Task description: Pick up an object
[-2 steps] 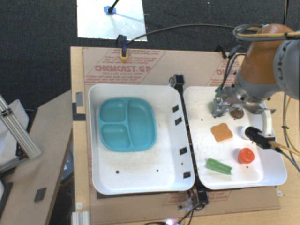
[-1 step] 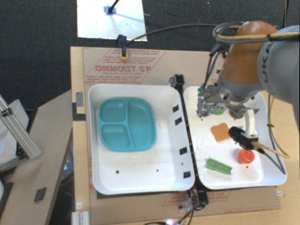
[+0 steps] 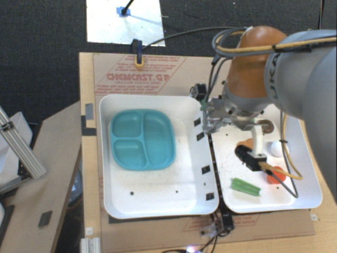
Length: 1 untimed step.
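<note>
My gripper (image 3: 210, 121) hangs low over the left edge of the right bin (image 3: 313, 193), just beside the divider between the two bins. A green block (image 3: 245, 186) lies near that bin's front. An orange-red object (image 3: 275, 176) sits to the right of the green block. A white ball (image 3: 276, 148) and a small orange piece (image 3: 245, 143) lie farther back, and a brown object (image 3: 266, 125) peeks out from under the arm. Nothing is visibly held. The arm hides the back of the right bin.
A teal divided plate (image 3: 142, 139) lies in the left bin (image 3: 107, 162). Black clips (image 3: 206, 169) line the wall between the bins. A board printed with red letters (image 3: 137, 75) lies behind the bins.
</note>
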### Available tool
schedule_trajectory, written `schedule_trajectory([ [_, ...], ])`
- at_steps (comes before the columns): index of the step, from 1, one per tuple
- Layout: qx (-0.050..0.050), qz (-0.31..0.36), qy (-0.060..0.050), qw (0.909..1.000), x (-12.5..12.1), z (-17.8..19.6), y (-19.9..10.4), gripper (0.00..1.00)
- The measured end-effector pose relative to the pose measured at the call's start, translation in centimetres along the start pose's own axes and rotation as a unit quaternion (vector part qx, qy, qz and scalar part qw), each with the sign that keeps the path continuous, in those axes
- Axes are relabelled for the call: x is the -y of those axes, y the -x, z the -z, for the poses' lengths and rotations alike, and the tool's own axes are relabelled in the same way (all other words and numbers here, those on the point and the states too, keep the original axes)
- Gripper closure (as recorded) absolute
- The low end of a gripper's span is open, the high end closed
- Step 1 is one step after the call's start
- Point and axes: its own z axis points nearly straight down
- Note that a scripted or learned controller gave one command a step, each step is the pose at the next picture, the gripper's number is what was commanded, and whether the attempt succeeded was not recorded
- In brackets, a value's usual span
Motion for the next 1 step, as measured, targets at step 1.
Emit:
schedule_trajectory([
  [1, -0.001, 0.002, 0.000, 1.0000, 1.16, 0.35, -5.96, 1.00],
])
